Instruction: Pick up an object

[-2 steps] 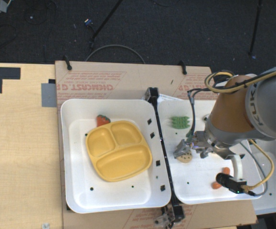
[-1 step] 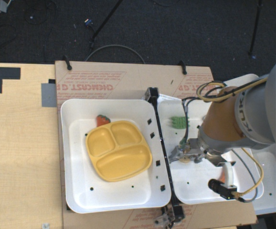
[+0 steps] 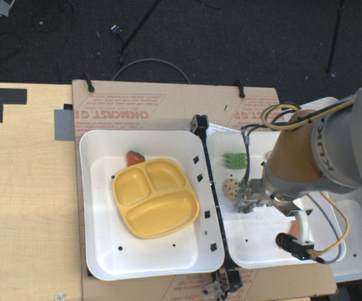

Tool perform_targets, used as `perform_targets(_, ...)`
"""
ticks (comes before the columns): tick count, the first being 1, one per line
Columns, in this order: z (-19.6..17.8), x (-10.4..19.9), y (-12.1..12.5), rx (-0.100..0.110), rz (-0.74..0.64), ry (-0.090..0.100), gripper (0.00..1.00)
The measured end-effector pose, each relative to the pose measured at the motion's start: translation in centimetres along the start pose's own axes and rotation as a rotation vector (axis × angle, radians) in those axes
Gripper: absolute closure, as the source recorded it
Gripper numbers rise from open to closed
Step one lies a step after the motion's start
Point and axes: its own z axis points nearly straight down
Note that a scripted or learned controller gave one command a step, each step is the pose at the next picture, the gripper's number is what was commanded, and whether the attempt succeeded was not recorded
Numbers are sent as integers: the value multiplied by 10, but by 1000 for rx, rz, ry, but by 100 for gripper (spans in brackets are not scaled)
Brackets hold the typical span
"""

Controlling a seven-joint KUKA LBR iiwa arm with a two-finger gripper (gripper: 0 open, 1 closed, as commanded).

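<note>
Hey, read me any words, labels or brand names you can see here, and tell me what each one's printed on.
"KUKA" in part, running sideways on the grey arm, cut off by the frame.
Red print on the cardboard sheet behind the bins, upside down and blurred, not legible.
More red print on the cardboard above the right bin, also too blurred.

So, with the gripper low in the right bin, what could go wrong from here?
1. The gripper sits beside the small round speckled object, not over it, so closing may grasp nothing or push it aside.
2. The green object lies near the divider; a sweep could pin it there.
3. Loose cables hang over the bin and might snag.
</note>
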Motion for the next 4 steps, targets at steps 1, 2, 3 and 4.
perform_targets(1, -59, -9, -1, -5, 0, -2, 100)
perform_targets(2, -101, -9, 0, -3, -6, -1, 100)
perform_targets(3, -162, -12, -5, -6, -6, -2, 100)
perform_targets(4, -159, 44, -2, 1, -10, 0, 100)
